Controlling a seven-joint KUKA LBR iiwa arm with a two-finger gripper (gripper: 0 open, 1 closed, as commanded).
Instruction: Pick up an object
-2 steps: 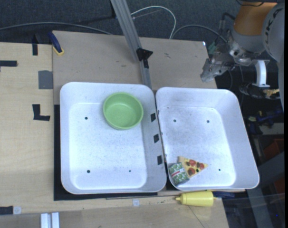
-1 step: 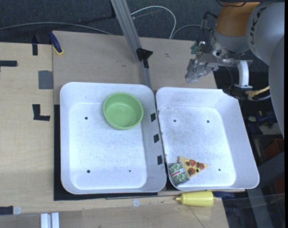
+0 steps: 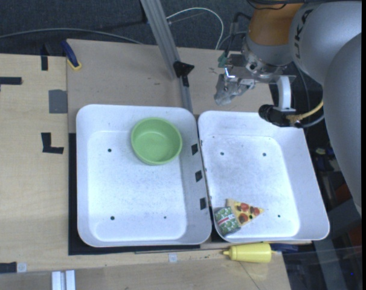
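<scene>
The gripper point(image 3: 230, 92) hung above the bench just past the far rim of the right bin point(image 3: 304, 180), near that bin's far left corner. It pointed down and leaned a little to the left. Nothing showed between its fingers; whether they stood wide or narrow could not be told, since the metal parts blurred together. Above it rose the orange band point(image 3: 279, 11) and the grey arm point(image 3: 340, 59), which ran off to the right. A black cable fitting point(image 3: 278, 115) sat just right of the gripper, over the bin's far rim.

In the right bin, a pizza slice point(image 3: 246, 210) lay near the front left corner, its tip pointing right. A green packet point(image 3: 226, 220) touched its left end, close against the bin's left wall. Both lay well apart from the gripper.

A yellow bottle point(image 3: 250, 253) lay on its side on the bench, just outside the right bin's front rim.

In the left bin point(image 3: 89, 180), a green bowl point(image 3: 156, 140) stood upright toward the far right part, near the wall between the bins.

A metal pole point(image 3: 165, 35) slanted up from the bench behind the two bins, left of the gripper.
</scene>
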